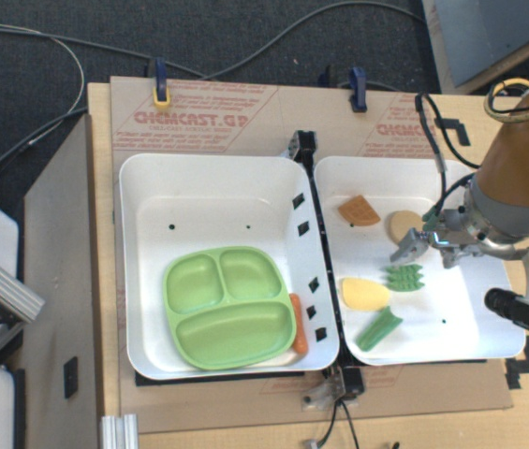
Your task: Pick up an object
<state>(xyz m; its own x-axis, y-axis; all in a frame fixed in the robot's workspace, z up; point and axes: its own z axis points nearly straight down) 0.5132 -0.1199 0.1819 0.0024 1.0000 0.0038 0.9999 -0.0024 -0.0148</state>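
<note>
In the right bin (489, 344) lie a brown wedge-shaped piece (359, 211), a tan round piece (402, 224), a green spiky piece (404, 277), a yellow piece (365, 294) and a green stick-shaped piece (378, 329). My gripper (429, 253) hangs over the middle of this bin, just right of the tan round piece and just above the green spiky piece. It stands open, with nothing between its spread fingers. The arm's orange band (517, 162) rises behind it and hides the bin's right side.
The left bin (142, 251) holds a green divided plate (231, 305) with an orange carrot-like piece (299, 325) against its right edge. A black divider strip (320, 251) runs between the bins. Clamps (161, 82) and cables sit along the back edge of the bench.
</note>
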